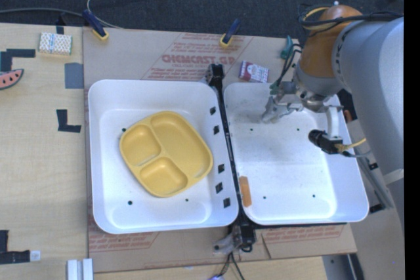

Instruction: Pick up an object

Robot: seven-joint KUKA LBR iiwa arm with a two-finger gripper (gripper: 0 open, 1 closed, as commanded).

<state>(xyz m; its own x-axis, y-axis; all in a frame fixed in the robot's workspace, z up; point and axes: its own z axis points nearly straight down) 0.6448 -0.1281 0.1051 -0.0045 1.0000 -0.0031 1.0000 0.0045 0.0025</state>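
Observation:
A yellow divided plate (165, 152) lies in the left bin (105, 203), tilted a little in plan. A small orange piece (245, 191) rests in the right bin (341, 203), against its left wall near the front. My gripper (274, 111) hangs low over the back part of the right bin, near its rear left area. It is well apart from the orange piece and from the plate. The grey arm with its orange band (325, 49) comes in from the right above it.
The black divider (222, 134) with clips runs between the two bins. A small red and white packet (252, 71) lies on the cardboard just behind the right bin. Clamps (230, 33) and cables sit along the back edge. A black fitting (325, 140) on the arm hangs over the right bin.

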